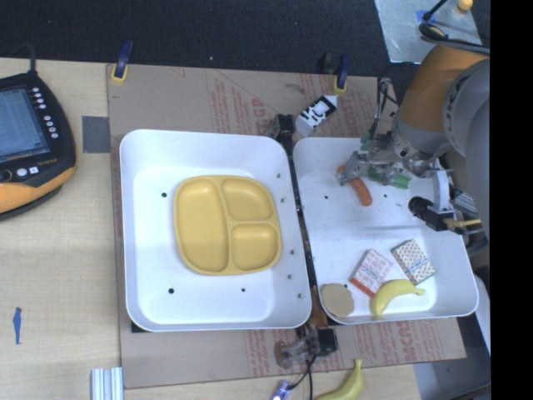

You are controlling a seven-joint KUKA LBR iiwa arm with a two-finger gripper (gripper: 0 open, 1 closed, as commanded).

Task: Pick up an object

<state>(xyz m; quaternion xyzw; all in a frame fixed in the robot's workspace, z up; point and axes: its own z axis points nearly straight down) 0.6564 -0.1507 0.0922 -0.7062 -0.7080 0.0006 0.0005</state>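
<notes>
Two white bins sitting side by side; right bin (329, 223) holding gripper (360, 173) near its back edge, hovering over orange sausage-shaped object (361, 192), finger state impossible to tell. Banana (395, 294), two small packets, tan disc lying toward bin's front edge.

No text is legible. Faint red lettering runs along the cardboard sheet (250, 98) under the bins, at 12 and 6 o'clock, too blurred to read. The handheld screen (21, 127), at 9 o'clock, shows unreadable lines.
</notes>
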